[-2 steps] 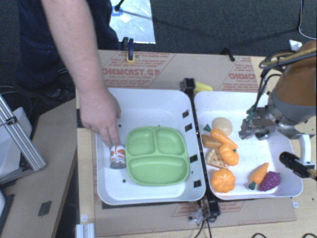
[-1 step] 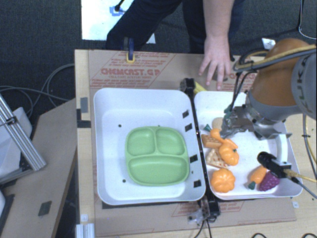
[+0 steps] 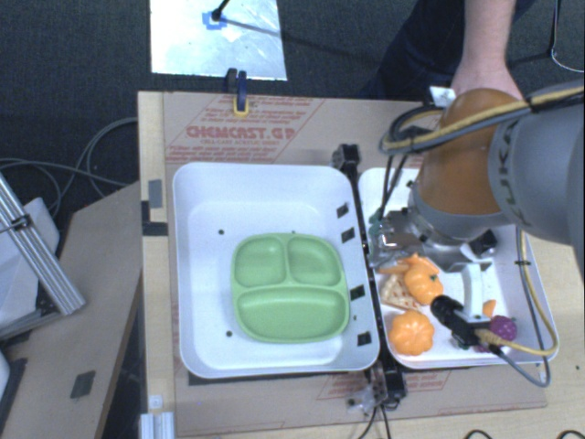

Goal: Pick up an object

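1. Gripper [image 3: 400,250] is hanging low in the right bin [image 3: 541,305], just across the bin walls from the green divided plate [image 3: 291,286]. The grey arm [image 3: 539,181] is covering it from above, so I cannot tell whether it is released or clenched, and nothing is showing as held.
2. Things to pick are lying right by it, all on the arm's side of the plate. An orange toy fruit [image 3: 423,283] is sitting just below the gripper, and a pale waffle-like piece [image 3: 393,293] is touching that fruit on the side facing the plate. A second orange fruit [image 3: 411,334] is resting nearer the front edge. A small purple thing [image 3: 504,327] is lying farthest from the plate.
3. As I judge it, the task is sitting at the reach-down stage. No object is looking lifted, so closing on one, probably the nearer orange fruit, and raising it are both remaining.
4. The plate itself is lying alone in the left bin [image 3: 196,245]. Both bins are resting on a brown board [image 3: 265,126] printed in red beyond the plate.
5. Farther beyond the plate, a shiny sheet [image 3: 215,26] is lying on dark carpet. A metal frame [image 3: 37,263] is standing off to the side away from the arm.
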